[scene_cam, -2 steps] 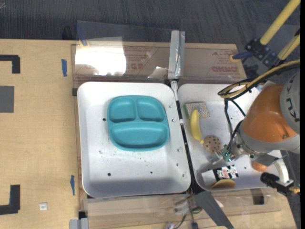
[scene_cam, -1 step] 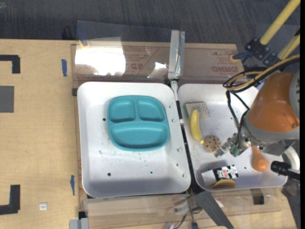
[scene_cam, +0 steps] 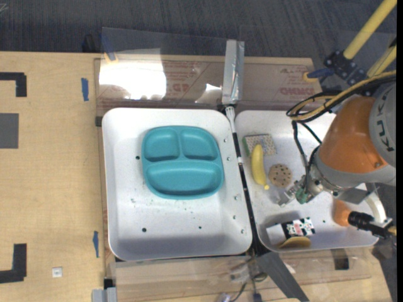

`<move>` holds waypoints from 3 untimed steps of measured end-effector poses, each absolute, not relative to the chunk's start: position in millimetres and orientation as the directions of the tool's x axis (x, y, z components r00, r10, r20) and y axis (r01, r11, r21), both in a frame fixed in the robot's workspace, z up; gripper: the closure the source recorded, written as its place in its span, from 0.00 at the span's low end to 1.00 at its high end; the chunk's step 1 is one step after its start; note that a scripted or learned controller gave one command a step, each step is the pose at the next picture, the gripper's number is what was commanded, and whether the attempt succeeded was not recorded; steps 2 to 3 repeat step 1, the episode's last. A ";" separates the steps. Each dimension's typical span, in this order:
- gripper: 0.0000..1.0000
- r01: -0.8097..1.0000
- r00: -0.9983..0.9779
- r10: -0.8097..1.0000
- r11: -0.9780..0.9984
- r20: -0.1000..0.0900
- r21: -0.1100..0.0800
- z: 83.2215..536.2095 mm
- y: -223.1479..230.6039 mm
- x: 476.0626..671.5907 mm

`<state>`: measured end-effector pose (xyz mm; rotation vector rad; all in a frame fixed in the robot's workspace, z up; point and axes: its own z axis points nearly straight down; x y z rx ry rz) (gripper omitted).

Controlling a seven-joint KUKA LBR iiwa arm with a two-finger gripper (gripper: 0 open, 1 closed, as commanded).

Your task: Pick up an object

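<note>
My gripper [scene_cam: 295, 192] is low in the right bin [scene_cam: 277, 121], just right of a round brown speckled disc [scene_cam: 279, 174] and close to touching it. A yellow banana [scene_cam: 257, 163] lies left of the disc, partly on a speckled beige pad [scene_cam: 264, 144]. Near the bin's front edge lies a small black-and-white object [scene_cam: 296, 228] with a tan piece [scene_cam: 295, 242] under it. An orange object [scene_cam: 340, 214] sits at the bin's right, partly hidden by the arm. The wrist covers whatever lies right under it.
The left bin [scene_cam: 119, 187] holds a teal divided plate [scene_cam: 182, 161] near its middle. A clear plastic sheet [scene_cam: 164, 74] and a grey upright post [scene_cam: 232, 71] stand behind the bins. Black cables [scene_cam: 308, 121] loop over the right bin's back.
</note>
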<state>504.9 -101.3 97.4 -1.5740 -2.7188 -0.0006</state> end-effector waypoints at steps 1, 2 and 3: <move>1.00 0.898 -0.440 0.898 0.440 0.001 0.000 112.9 -105.0 483.0; 1.00 0.898 -0.440 0.898 0.440 0.001 0.000 112.9 -105.0 483.0; 1.00 0.898 -0.440 0.898 0.440 0.001 0.000 112.9 -105.0 483.0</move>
